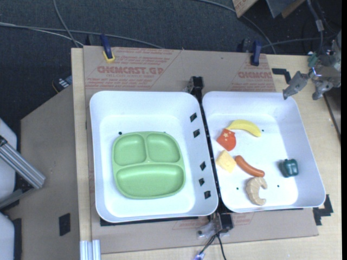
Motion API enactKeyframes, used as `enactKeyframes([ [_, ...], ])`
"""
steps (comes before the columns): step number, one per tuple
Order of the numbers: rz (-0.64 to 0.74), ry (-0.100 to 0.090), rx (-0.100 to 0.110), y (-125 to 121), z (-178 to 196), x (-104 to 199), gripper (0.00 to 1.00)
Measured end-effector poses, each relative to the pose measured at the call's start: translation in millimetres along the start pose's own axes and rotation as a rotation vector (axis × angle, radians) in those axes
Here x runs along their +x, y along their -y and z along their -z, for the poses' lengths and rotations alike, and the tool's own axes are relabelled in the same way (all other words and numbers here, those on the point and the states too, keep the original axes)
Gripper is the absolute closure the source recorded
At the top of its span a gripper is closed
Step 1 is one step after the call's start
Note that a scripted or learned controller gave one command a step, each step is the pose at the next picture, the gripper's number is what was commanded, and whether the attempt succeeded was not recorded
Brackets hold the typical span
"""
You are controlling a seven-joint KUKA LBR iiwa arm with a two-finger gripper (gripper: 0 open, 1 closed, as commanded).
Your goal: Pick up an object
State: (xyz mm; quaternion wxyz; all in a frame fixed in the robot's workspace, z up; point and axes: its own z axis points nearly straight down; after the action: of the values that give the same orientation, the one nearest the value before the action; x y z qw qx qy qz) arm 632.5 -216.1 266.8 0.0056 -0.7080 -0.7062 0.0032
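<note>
1. The claw (303,83), at the frame's upper right edge, is partly cut off; whether it is open cannot be told.
2. Board (130,69) print reads "CHEMCAST".
3. The banana (245,127), sausage (249,166) and green pepper (289,168) lie in the right bin (303,145).

Two white bins: left bin (103,145), right bin (303,161). One green divided plate (147,164), three compartments, at centre left. Six small items at centre right: one banana (245,127), one red piece (227,140), one yellow wedge (226,161), one sausage (249,166), one green piece (289,168), one tan piece (256,190).
</note>
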Motion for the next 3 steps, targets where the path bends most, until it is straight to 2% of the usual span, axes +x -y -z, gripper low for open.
enactKeyframes([
  [1,0.003,0.003,-0.012,-2,7,1,0.00],
  [2,0.004,0.001,-0.007,1,-45,11,0.00],
  [3,0.003,0.001,-0.006,-4,-104,4,0.00],
])
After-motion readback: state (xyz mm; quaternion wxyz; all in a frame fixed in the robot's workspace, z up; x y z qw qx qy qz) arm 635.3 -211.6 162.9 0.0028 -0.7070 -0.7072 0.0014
